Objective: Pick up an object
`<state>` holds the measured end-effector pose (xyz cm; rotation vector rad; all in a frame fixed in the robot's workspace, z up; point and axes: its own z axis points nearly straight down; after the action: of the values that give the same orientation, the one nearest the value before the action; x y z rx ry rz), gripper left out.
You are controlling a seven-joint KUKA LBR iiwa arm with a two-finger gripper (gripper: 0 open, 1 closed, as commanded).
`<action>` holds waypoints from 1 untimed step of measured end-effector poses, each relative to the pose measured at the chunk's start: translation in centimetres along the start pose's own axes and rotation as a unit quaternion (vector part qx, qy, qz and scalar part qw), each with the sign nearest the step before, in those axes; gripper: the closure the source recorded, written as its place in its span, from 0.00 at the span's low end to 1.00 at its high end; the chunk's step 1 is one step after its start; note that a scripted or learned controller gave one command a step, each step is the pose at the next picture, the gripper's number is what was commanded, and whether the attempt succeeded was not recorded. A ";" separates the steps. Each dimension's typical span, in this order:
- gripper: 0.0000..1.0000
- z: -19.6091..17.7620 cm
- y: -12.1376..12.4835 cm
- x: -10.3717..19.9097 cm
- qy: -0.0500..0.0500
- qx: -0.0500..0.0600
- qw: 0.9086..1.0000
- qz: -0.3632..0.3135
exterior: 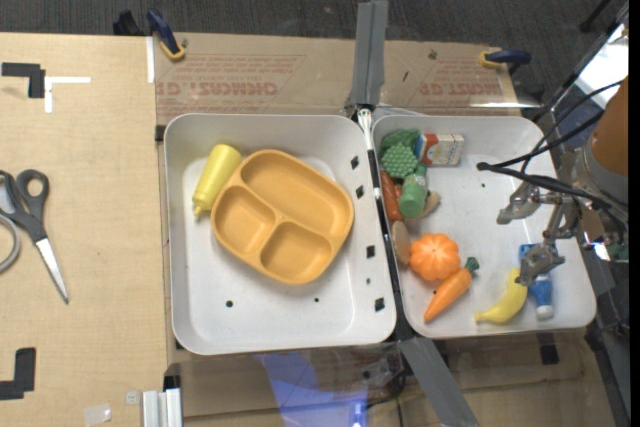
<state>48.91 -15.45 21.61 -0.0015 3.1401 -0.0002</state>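
Observation:
The right bin (pixel 480 130) holds an orange (pixel 434 256), a carrot (pixel 448 292), a banana (pixel 503 303) and a blue and white tube (pixel 540 291). Against its left wall lie green toys (pixel 402 155), a green cylinder (pixel 413 195) and a small printed box (pixel 443 149). My gripper (pixel 528 233) hangs over the right part of this bin, just above the tube and banana. Its two fingers stand apart, open, with only white bin floor between them.
In the left bin (pixel 190 315) are a yellow divided plate (pixel 283 215) and a yellow bottle (pixel 215 177). A metal bar (pixel 370 55) runs back from the seam between the bins. Scissors (pixel 35 225) lie on the bench at far left. Cables (pixel 530 160) cross the right bin's far corner.

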 end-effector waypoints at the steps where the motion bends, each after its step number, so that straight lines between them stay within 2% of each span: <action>1: 0.00 12.4 5.8 0.2 0.000 0.000 1.000 0.026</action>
<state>48.70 -9.62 9.20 0.0813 3.1383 -0.0001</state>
